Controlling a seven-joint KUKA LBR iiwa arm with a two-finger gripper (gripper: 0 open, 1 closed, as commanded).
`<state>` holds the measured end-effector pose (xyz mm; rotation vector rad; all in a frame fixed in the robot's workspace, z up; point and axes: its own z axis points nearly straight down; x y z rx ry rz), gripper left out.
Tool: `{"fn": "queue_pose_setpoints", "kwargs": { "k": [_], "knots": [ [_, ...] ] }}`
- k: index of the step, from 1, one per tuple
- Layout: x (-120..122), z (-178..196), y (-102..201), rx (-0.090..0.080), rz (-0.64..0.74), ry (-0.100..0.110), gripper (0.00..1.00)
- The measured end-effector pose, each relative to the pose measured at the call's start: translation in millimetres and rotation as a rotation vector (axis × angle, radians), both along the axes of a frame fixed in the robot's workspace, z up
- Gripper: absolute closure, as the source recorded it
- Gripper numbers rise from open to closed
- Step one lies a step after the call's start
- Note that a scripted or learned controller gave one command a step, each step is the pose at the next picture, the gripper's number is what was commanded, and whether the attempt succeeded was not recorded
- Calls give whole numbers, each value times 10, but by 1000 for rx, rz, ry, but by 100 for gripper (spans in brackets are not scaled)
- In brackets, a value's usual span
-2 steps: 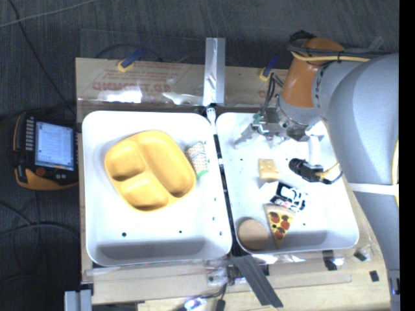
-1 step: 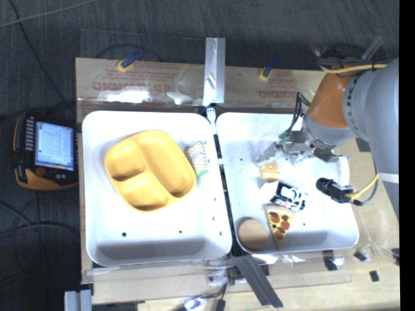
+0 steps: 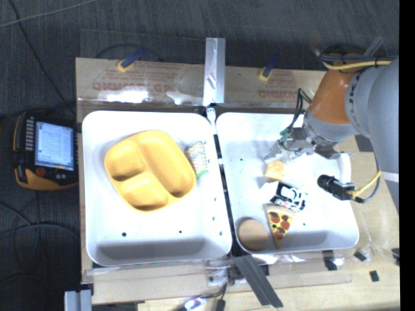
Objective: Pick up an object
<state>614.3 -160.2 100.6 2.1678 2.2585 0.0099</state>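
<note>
Over the right bin our claw hangs near the cheese; we cannot tell its spread, and crowded neighbours risk a miss.

Bins: showing smooth, glossy white plastic.
Compartment tray at 9 o'clock: shining as smooth yellow plastic.
Divider strip at 12 o'clock: gleaming like brushed metal.
Bench top: looking like matt brown board under clear film.
</note>
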Motion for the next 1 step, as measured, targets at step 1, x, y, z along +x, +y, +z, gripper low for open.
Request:
{"fn": "queue_pose_setpoints", "kwargs": {
  "k": [1],
  "knots": [
    [-218, 973, 531, 2, -88, 14, 100]
  ]
}}
